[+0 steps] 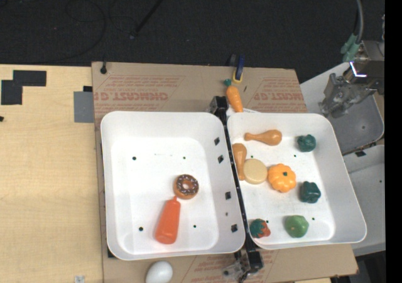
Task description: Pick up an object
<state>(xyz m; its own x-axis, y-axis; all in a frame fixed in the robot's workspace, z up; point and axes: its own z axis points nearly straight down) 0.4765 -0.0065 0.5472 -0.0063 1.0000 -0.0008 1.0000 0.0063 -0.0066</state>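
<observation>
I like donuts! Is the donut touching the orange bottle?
Touching. In the camera view, the donut sits against the top end of the orange bottle, with no gap between them.

Doughnut (186, 186) behind bottle (168, 221), left bin (119, 150)

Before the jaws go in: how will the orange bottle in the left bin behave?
The orange bottle lies on its side, so a nudge would probably roll it. It looks like smooth plastic, so likely stiff, light, maybe slippery. Its cap touches the donut, which may shift too.

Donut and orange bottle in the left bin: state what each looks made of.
Donut: likely moulded plastic toy, matte brown icing with pale speckles, too uniform for food. Orange bottle: probably smooth plastic, single solid colour with a soft sheen. Neither is certain from this distance.
</observation>
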